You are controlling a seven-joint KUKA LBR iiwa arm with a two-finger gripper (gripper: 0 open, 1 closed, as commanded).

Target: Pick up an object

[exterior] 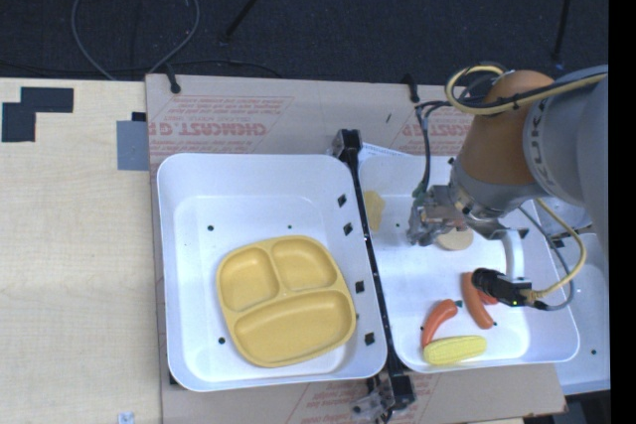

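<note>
My gripper (425, 225) hangs low over the back part of the right bin (556, 343), under the orange wrist band. A flat tan round piece (457, 239) lies just to its right, touching or nearly touching it. A pale yellow lump (374, 206) rests against the bin's left wall, a short way left of the gripper. Toward the front of the bin lie a yellow corn cob (455, 349), an orange-red pepper (438, 317) and a reddish sausage (477, 301).
The left bin (189, 213) holds a yellow divided plate (285, 298). A black divider rail (364, 243) runs between the bins. A yellow cable with a black plug (505, 286) loops from the arm over the right bin's right side.
</note>
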